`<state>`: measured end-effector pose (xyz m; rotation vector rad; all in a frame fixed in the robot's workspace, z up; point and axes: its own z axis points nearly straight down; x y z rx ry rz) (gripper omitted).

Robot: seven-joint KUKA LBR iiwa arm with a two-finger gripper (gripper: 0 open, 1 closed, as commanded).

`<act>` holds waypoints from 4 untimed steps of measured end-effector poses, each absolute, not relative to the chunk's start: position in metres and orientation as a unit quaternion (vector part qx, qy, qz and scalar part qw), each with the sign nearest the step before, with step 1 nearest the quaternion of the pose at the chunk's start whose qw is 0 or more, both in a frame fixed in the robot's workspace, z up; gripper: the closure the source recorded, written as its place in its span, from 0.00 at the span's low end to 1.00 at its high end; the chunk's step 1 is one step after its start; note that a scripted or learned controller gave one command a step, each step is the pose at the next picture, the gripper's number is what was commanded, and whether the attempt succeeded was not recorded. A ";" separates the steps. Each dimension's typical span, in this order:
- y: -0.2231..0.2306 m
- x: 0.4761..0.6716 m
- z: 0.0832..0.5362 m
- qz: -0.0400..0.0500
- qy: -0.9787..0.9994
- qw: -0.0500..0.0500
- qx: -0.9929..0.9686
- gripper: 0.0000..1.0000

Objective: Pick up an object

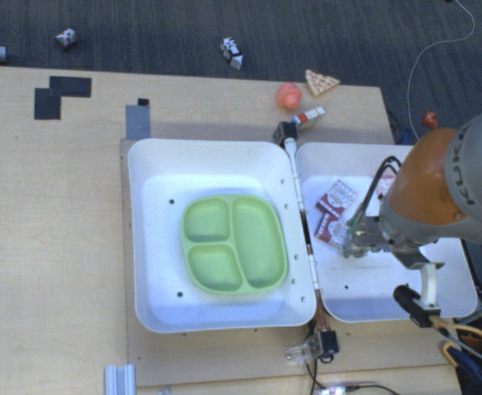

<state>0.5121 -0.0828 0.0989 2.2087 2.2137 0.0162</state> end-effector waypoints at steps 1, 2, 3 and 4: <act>-0.127 0.630 0.087 0.003 0.709 0.004 0.705 1.00; -0.205 0.670 0.185 0.002 0.708 0.004 0.706 1.00; -0.203 0.672 0.195 0.003 0.710 0.005 0.704 1.00; -0.202 0.673 0.207 0.004 0.712 0.008 0.702 1.00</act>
